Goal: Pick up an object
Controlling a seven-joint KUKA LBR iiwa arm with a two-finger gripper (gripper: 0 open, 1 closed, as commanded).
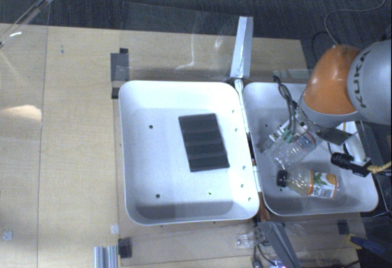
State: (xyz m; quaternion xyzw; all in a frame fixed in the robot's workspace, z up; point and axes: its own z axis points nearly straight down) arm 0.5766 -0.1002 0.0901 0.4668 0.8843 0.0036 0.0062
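My gripper [288, 134] reaches down into the right bin [361, 202] from under the arm's orange band [329, 84]. It sits right over a crumpled clear plastic bottle [293, 150], and whether it touches the bottle I cannot tell. A second clear bottle with an orange label [309, 183] and a black cap lies on its side just in front, near the bin's front wall. In the left bin [141, 199] a dark ribbed rectangular pad [203, 142] lies flat near the middle.
A metal divider post [241, 46] rises behind the gap between the two bins. Cables [352, 163] hang off the arm on the right side of the right bin. The wooden bench [61, 138] stretches to the left.
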